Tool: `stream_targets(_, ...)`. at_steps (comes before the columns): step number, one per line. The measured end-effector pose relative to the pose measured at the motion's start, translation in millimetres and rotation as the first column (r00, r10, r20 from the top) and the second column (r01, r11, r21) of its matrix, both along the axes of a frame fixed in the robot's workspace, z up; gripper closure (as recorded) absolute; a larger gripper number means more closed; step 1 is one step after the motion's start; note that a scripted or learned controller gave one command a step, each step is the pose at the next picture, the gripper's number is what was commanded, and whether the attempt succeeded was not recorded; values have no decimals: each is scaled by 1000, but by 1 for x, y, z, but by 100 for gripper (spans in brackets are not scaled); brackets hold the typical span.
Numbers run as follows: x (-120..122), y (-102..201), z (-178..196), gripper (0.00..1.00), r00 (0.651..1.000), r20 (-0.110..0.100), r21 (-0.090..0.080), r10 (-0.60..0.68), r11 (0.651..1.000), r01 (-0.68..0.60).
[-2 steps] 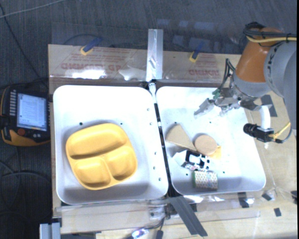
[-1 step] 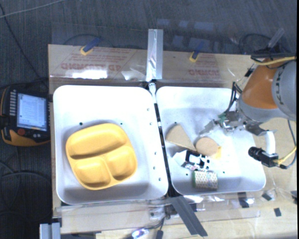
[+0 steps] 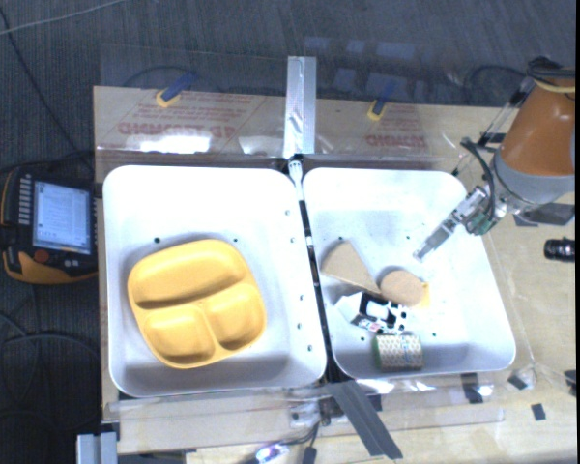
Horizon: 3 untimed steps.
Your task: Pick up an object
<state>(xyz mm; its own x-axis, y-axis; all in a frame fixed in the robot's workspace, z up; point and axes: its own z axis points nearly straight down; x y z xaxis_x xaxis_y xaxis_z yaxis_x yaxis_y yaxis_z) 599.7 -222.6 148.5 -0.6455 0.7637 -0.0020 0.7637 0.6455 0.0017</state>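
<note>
Two white bins on tabletop. Left bin (image 3: 116, 356): one yellow tray (image 3: 195, 301). Right bin (image 3: 483, 307): three objects — tan wedge (image 3: 367, 271), black-white card (image 3: 379, 313), grey block (image 3: 398, 352). Gripper (image 3: 427, 247) at wedge's 2 o'clock; jaws' state unclear.

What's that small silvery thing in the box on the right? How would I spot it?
Start at the right white bin and go to its near edge. There lies a small grey mesh-textured block, just below a black-and-white item. Unlike the tan wedge-shaped piece above it, it is metallic-looking.
</note>
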Motion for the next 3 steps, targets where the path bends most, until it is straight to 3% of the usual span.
stream_targets(1, -66, 25, -51, 0, 999, 22, -3, -37, 999, 37)
stream_targets(2, -63, 26, -38, 100, 999, 31, -2, -36, 999, 36)
stream_targets(3, -114, -1, 77, 100, 955, 0, -1, 296, 955, -296)
